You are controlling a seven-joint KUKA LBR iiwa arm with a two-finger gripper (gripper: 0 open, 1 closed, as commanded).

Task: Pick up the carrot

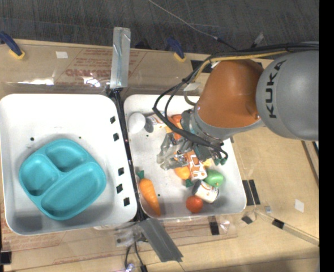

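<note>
Looking down on the counter (280, 169), you see 2 white bins: the left bin (20, 112) carries a teal divided plate (62, 177), and the right bin (235, 186) holds the carrot (150, 196), lying near its front left corner, close to the wall. Your claw (181, 152) hangs over the clutter at the middle of the right bin, apart from the carrot, beside a red tomato (194, 204) and a green piece (214, 179); whether it is wide or narrow, you cannot tell from here.

Dark carpet floor (54, 4); pale wooden bench (280, 180), cardboard-covered.
</note>
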